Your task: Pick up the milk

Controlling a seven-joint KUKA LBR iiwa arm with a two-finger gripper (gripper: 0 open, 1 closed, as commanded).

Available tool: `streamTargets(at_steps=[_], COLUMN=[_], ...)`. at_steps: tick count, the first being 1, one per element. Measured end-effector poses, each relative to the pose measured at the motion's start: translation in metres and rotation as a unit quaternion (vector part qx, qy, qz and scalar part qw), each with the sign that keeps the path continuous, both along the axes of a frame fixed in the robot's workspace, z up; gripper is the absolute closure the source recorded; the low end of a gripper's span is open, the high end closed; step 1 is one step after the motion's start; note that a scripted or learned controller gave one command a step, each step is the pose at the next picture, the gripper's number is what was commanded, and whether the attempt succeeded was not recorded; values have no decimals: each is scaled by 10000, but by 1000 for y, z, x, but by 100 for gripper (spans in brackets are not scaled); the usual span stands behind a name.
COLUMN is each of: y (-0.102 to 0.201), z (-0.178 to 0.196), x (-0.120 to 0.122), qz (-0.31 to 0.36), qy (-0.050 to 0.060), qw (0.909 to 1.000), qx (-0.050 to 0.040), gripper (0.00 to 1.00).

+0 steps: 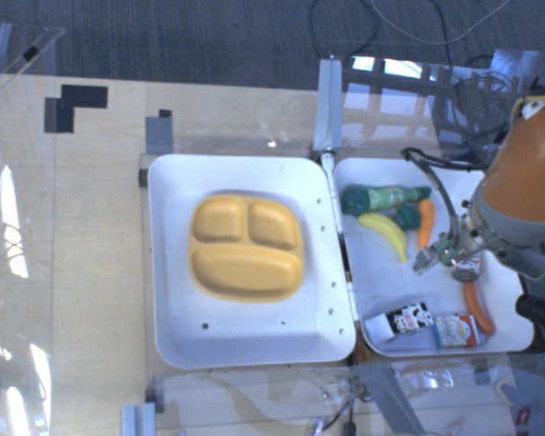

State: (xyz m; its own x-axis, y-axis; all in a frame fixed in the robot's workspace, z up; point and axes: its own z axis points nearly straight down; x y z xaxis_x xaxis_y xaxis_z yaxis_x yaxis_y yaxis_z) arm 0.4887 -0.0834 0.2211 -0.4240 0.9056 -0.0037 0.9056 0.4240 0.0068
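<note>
The milk (409, 321) is a small carton with a black-and-white cow pattern. It lies on its side near the front edge of the right bin (381, 271). The gripper (443, 256) hangs over the right part of that bin, below the orange band of the arm (527, 175). It sits behind the milk and a little to its right, clearly apart from it. Nothing shows between it and the carton.
The right bin also holds a green bottle (381, 196), a banana (386, 232), a carrot (424, 221), a red sausage (478, 309) and a blue-and-white pack (454, 331) touching the milk. A yellow divided tray (246, 246) lies in the left bin (177, 325).
</note>
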Motion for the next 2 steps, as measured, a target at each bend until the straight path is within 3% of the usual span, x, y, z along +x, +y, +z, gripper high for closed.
streamTargets(at_steps=[1, 2], y=[1, 1], z=[11, 11], x=[2, 2], qz=[18, 15], qy=[-33, -33], qw=[10000, 10000], qx=[-4, -4], gripper=[100, 0])
